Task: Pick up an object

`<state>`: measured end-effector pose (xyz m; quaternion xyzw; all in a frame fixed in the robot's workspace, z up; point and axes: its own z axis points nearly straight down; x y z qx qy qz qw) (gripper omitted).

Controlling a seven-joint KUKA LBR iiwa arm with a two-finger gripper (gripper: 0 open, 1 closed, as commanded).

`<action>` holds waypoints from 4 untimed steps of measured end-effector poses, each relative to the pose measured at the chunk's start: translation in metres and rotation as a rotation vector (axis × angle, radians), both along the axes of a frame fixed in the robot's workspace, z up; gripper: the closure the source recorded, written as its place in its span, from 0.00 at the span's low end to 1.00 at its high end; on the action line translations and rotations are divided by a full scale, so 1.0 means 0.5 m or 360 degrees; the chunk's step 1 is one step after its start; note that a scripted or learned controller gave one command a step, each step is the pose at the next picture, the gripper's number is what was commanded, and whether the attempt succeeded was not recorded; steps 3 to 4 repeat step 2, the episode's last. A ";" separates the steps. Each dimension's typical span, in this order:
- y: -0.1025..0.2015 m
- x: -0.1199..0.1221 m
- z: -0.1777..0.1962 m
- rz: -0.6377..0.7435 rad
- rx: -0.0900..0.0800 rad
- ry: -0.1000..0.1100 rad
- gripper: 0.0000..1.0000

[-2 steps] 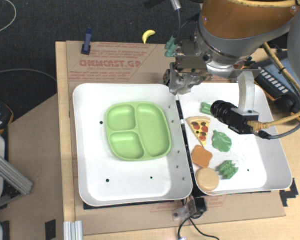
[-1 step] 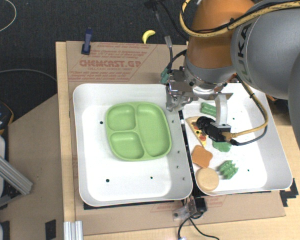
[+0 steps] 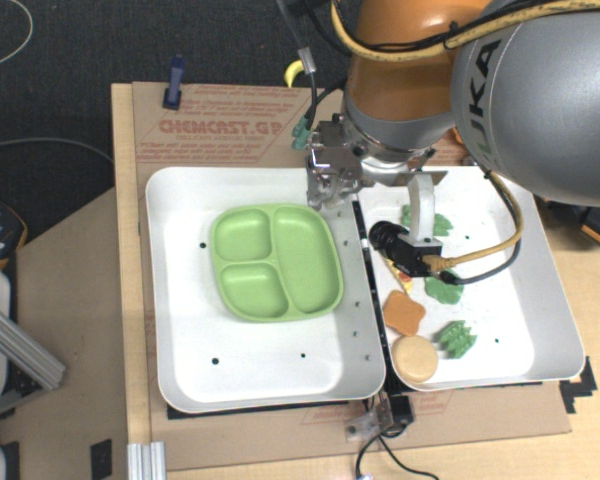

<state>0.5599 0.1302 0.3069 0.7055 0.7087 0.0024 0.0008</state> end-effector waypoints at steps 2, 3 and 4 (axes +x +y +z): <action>0.138 0.009 0.121 -0.0002 0.0007 -0.0023 1.00; 0.138 0.009 0.121 -0.0002 0.0007 -0.0023 1.00; 0.138 0.009 0.121 -0.0002 0.0007 -0.0023 1.00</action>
